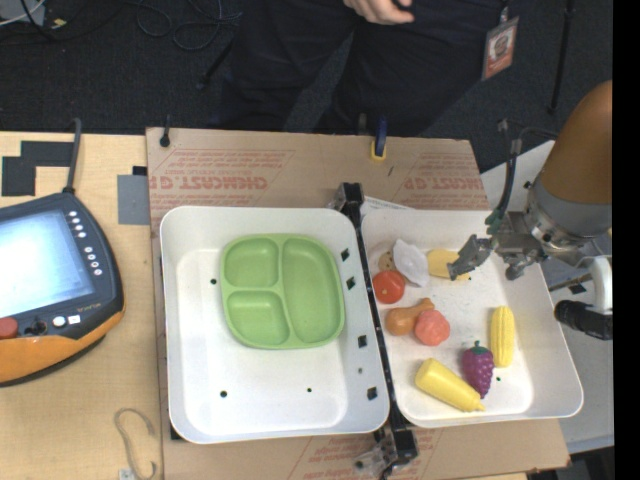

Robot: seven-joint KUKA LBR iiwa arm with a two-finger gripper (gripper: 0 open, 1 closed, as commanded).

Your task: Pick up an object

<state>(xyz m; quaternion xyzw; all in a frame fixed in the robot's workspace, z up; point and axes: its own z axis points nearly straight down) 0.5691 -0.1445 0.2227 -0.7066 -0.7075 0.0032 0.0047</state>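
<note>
a small yellow toy piece (441, 262), rounded and glossy, lies in the right bin (560, 388) just left of the gripper (466, 263), whose dark fingertips sit at its edge; whether they are parted or closed cannot be told

— What's in the left bin (190, 368)?

— A green divided plate (282, 291), lying flat near the middle.

— And the right bin (560, 388)?

— Toy food. A tomato (389, 287) by the divider, a white crumpled piece (410, 260) at its one o'clock, an orange piece (432, 326) at its four. A corn cob (502, 335) stands toward three o'clock in the bin, purple grapes (478, 367) touching a yellow wedge (447, 385) at six.

— The arm?

— The gripper (466, 264) sits at the bin's twelve o'clock, right against a small yellow item (441, 262). I can't tell whether it grips it.

— Anything else?

— A teach pendant (50, 283) out at nine o'clock.
</note>
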